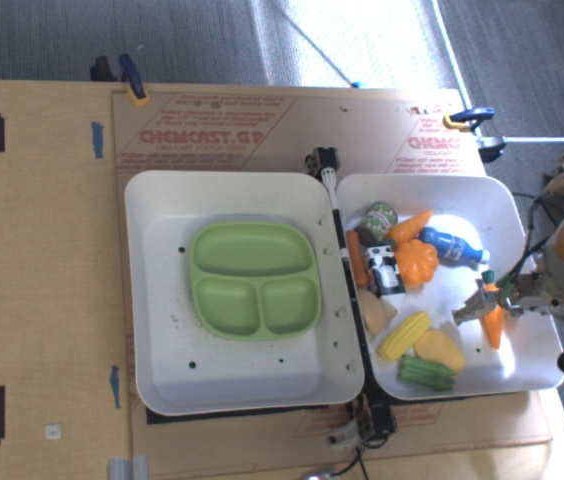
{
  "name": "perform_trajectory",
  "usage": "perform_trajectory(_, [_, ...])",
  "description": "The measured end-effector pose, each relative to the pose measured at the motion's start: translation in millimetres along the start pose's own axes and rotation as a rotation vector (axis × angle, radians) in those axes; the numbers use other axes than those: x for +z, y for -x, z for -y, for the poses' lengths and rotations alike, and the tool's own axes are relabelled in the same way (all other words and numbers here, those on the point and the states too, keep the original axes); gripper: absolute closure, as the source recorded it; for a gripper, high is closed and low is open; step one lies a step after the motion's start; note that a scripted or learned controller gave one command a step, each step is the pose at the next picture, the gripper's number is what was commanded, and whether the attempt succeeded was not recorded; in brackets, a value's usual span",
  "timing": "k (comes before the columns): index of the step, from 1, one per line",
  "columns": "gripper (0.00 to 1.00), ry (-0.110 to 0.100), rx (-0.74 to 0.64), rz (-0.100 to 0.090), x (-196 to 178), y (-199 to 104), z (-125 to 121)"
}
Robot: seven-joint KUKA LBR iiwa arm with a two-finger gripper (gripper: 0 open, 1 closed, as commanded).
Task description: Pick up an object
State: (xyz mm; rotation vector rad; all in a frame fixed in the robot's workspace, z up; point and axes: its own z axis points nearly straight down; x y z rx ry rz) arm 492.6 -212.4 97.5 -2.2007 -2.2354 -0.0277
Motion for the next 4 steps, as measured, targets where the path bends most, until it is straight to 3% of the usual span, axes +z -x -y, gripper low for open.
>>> perform_trajectory(4, [0.00,0.000,0.000,0.000,0.0,0.0,0.0])
